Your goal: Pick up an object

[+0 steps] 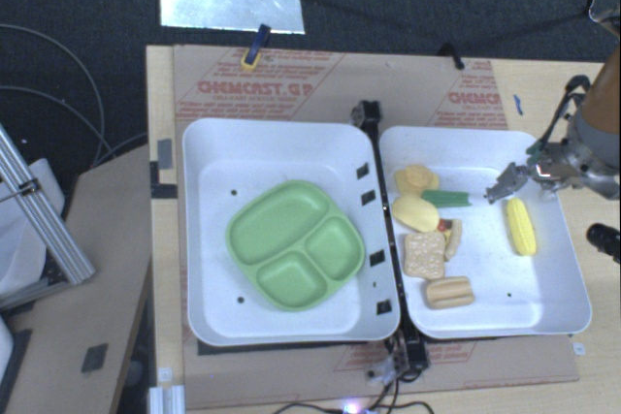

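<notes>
The right bin (558, 305) holds toy food. A yellow corn cob (521, 226) lies at its right side. A yellow lemon-like piece (415, 213), a paler yellow piece (415, 177) and a green stick (446, 199) sit near the left wall. Below them lie a tan cracker (424, 254) and a small bread roll (448, 291). My gripper (509, 189) hovers at the bin's upper right, just above the top end of the corn. It looks open, with nothing between its fingers.
The left bin (209, 160) holds a green divided plate (296, 245). A black clamp bar (383, 218) runs between the two bins. A cardboard sheet (320, 78) lies under both bins. The arm enters from the right edge.
</notes>
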Motion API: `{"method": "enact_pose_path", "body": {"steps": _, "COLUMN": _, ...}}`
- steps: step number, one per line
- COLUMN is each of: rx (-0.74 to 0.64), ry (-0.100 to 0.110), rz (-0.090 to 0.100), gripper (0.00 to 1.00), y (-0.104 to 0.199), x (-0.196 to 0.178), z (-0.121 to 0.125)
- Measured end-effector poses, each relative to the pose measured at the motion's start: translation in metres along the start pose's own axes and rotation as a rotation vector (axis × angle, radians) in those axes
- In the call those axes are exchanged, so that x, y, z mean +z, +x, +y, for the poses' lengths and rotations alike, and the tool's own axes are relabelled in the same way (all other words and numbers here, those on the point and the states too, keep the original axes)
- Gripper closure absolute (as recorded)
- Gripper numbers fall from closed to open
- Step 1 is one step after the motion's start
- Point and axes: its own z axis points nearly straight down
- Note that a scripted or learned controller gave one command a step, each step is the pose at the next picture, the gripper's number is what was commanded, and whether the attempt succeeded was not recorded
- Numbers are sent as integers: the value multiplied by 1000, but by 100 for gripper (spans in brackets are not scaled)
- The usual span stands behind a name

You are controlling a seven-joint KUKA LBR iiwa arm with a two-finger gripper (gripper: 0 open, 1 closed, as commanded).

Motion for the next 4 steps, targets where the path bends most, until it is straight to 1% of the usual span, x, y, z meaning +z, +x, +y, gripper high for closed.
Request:
{"method": "enact_pose_path", "body": {"steps": 1, "rx": 1, "ry": 9, "rz": 4, "gripper": 0, "y": 34, "x": 119, "z": -66}}
{"method": "enact_pose_path", "body": {"steps": 2, "rx": -3, "ry": -2, "rz": 0, "gripper": 0, "y": 92, "x": 116, "z": -52}}
{"method": "enact_pose_path", "body": {"steps": 3, "rx": 2, "ry": -1, "rz": 0, "gripper": 0, "y": 75, "x": 116, "z": -45}}
{"method": "enact_pose_path", "body": {"steps": 4, "rx": -5, "ry": -5, "rz": 0, "gripper": 0, "y": 99, "x": 103, "z": 2}}
